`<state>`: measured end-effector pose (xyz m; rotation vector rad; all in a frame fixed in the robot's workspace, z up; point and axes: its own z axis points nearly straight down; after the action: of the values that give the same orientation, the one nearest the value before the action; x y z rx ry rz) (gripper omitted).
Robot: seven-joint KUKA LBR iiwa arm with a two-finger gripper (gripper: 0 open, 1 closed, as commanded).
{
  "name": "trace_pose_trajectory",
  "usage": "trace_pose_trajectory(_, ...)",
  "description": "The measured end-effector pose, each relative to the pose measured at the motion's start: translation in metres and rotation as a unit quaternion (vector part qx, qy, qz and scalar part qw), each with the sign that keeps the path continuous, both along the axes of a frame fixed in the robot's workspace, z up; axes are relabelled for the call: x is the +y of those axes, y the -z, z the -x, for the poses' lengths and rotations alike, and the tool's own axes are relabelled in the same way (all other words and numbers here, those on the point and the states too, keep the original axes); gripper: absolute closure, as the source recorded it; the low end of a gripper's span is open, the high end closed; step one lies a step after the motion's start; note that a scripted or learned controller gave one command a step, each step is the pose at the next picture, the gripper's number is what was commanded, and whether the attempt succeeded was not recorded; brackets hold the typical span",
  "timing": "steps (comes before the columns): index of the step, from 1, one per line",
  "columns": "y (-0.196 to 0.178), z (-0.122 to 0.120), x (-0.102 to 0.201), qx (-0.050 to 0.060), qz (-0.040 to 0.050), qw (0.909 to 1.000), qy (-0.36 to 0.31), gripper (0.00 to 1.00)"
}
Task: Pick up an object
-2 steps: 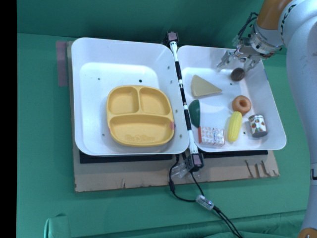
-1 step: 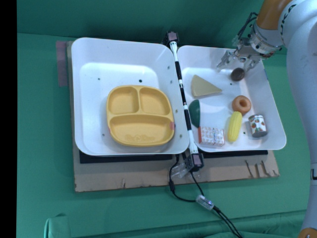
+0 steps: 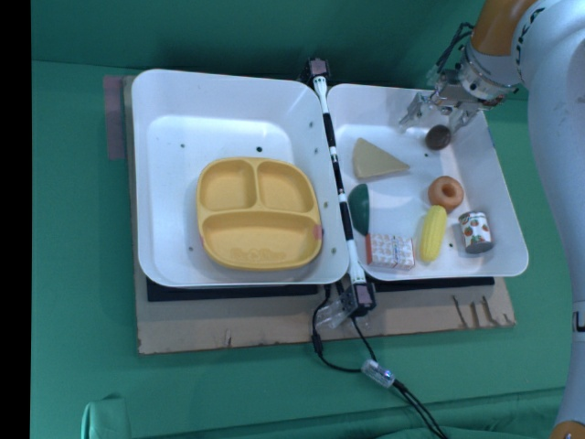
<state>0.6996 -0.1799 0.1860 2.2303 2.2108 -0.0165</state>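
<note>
- at the right bin's [image 3: 512, 245] far edge, the end effector [image 3: 437, 117] hangs spread open above a small dark ball [image 3: 438, 137].
- risk: round ball may roll off a closing finger.

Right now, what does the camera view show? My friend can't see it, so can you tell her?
A grey robot arm reaches in from the right, its tool over the far end of the right bin, beside a small dark round thing. That bin also holds a wedge, donut, corn and can; the left bin holds a yellow divided plate.
</note>
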Motion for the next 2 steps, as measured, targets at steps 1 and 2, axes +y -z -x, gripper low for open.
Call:
trace_pose_trajectory(1, 0.0001, 0.0001, 0.0047, -0.001, 0.0029, 1.0000, 0.000, 0.00)
trace_pose_trajectory(2, 0.0000, 0.0004, 0.0106, -0.002, 0.0044, 1.0000, 0.000, 0.00)
